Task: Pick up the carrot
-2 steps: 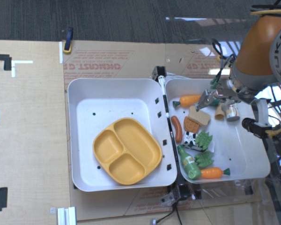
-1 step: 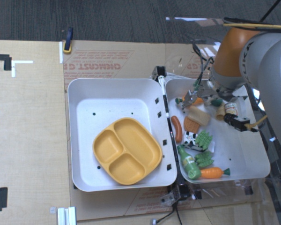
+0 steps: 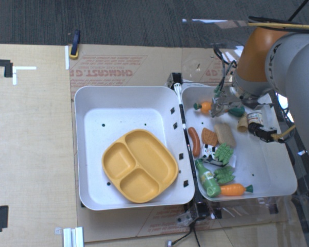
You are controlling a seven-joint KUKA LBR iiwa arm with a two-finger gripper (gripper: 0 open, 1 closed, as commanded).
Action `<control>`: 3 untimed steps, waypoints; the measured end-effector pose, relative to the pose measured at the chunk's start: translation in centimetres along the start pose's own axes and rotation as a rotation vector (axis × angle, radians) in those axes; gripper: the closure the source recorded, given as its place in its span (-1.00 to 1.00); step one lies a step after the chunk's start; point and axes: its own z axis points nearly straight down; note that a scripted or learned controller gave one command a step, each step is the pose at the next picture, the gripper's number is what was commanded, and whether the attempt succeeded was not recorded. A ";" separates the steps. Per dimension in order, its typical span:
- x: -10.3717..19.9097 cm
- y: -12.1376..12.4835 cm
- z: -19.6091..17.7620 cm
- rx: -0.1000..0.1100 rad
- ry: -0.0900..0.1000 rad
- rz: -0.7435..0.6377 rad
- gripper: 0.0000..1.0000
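Two orange carrots lie in the right bin [image 3: 278, 179]. The larger carrot [image 3: 232, 190] rests against the front wall, its green top pointing right. A smaller carrot [image 3: 205, 106] with a green leaf on its left end sits at the bin's back left. My gripper [image 3: 218, 106] hangs low just right of the small carrot, very close to it or touching it, with a teal item [image 3: 236, 110] on its other side. Nothing shows held in the gripper.
The right bin also holds a sausage [image 3: 194, 140], a waffle piece [image 3: 209, 136], a bread slice [image 3: 226, 134], lettuce [image 3: 224, 153], a green bottle [image 3: 206, 178], broccoli [image 3: 225, 175] and a brown bottle [image 3: 250, 121]. A yellow divided plate [image 3: 139, 163] lies in the left bin [image 3: 92, 112].
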 end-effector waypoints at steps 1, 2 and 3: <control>0.0 0.0 0.0 0.000 0.000 0.000 -1.00; 2.5 1.2 -12.1 0.001 0.001 0.106 -1.00; -0.3 -0.4 1.0 0.003 0.003 0.140 -1.00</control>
